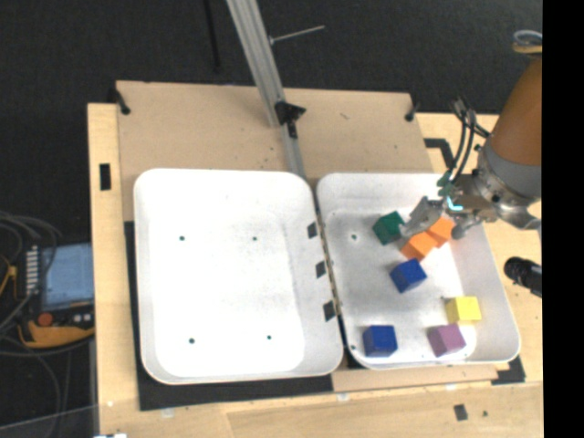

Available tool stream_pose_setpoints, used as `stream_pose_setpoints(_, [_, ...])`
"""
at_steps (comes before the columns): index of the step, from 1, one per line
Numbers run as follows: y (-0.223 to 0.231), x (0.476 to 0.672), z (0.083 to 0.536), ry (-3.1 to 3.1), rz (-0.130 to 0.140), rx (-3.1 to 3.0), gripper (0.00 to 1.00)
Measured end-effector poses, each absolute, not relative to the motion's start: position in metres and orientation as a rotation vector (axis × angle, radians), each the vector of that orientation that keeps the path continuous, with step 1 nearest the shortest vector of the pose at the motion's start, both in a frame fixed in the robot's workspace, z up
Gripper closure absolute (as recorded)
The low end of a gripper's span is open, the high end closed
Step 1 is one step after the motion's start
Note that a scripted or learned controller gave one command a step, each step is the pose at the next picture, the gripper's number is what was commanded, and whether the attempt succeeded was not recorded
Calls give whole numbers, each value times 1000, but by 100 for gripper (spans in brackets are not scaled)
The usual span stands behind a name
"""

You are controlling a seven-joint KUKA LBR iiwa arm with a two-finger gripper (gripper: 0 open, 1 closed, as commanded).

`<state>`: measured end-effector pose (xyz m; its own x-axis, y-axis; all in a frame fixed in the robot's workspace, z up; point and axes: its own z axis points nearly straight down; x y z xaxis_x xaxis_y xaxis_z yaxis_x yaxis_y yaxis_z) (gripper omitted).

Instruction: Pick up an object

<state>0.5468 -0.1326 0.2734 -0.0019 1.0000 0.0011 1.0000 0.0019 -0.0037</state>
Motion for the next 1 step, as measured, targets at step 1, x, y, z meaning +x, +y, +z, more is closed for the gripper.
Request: stream_pose_setpoints(1, [-133,548,276,-2223,-1,-2221,0])
